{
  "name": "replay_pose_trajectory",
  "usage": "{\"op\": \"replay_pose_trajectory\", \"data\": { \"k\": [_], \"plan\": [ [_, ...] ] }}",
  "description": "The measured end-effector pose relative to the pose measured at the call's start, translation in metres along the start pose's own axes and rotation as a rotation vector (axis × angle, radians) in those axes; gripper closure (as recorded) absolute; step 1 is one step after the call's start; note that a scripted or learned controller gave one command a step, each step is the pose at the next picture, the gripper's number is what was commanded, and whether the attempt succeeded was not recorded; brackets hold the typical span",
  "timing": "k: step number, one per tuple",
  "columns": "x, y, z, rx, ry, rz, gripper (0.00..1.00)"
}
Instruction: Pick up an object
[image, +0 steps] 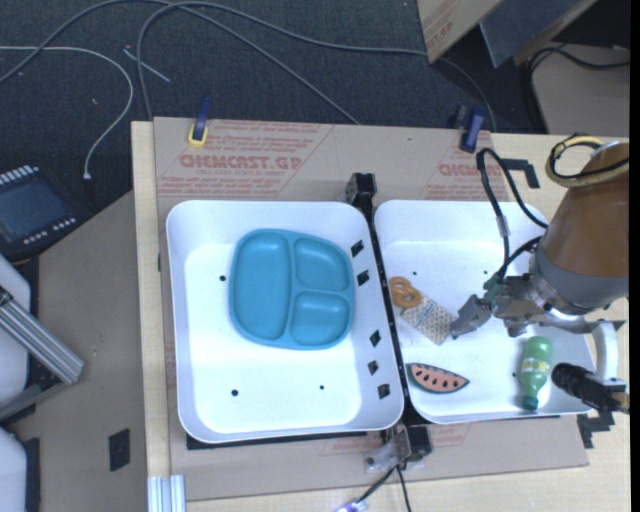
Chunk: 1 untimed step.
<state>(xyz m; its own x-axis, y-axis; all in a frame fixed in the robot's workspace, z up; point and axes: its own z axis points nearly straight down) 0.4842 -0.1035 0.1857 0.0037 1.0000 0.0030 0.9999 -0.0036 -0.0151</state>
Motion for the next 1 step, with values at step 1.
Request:
{"op": "replay_pose_trajectory", "data": {
  "k": [1],
  "plan": [
    [0.0003,0.0031,-0.0066,-0.014,-0.002,-0.004,0.0]
  ]
}}
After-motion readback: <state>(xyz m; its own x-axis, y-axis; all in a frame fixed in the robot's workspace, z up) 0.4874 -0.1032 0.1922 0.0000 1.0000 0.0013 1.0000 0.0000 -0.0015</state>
